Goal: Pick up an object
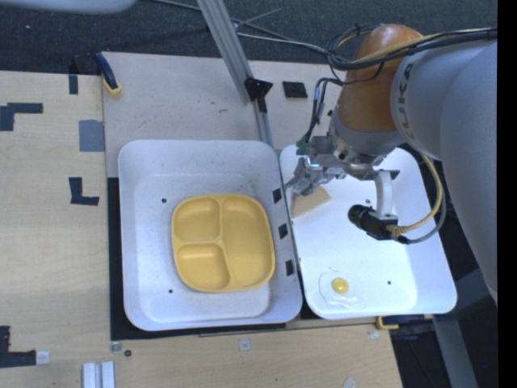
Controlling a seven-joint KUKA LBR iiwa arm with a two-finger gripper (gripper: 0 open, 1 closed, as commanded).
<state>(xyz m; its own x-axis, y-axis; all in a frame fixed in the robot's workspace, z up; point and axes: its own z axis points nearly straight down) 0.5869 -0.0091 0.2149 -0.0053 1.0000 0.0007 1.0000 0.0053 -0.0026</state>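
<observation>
Camera view: gripper (pixel 304 176) sits at right bin's (pixel 428 293) far-left corner, tan wedge (pixel 309 204) just near-side of it; jaw state unclear.

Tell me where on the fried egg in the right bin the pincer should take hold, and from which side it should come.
The fried egg lies flat on the floor of the right bin, near the front wall. Its raised yellow yolk is probably the best part to grip, since the white is too thin. Come straight down from above, with the pincer closing across the yolk; a sideways approach would likely meet the bin wall.
</observation>
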